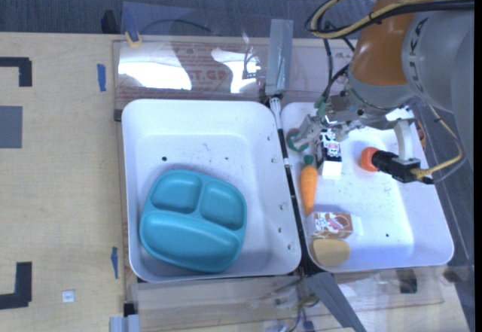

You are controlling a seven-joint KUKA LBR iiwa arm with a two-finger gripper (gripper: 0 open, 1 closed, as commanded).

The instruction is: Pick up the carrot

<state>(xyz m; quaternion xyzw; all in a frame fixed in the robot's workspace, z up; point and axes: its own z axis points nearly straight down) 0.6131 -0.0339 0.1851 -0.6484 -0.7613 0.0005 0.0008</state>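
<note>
Two white bins stand side by side: the left bin [151, 123] holds a teal divided plate [194, 219], and the carrot [309, 184] lies in the right bin [422, 236], hard against the wall it shares with the left one, leafy end up. Approach step is judged in hand: the gripper [327, 148] hovers just right of the carrot's top, its jaw state indeterminate at this angle, nothing visibly held. Next move calls for shifting toward the shared wall and descending squarely over the carrot.

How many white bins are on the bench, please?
2: the left bin holds a blue plate; the right bin holds the carrot.
</note>
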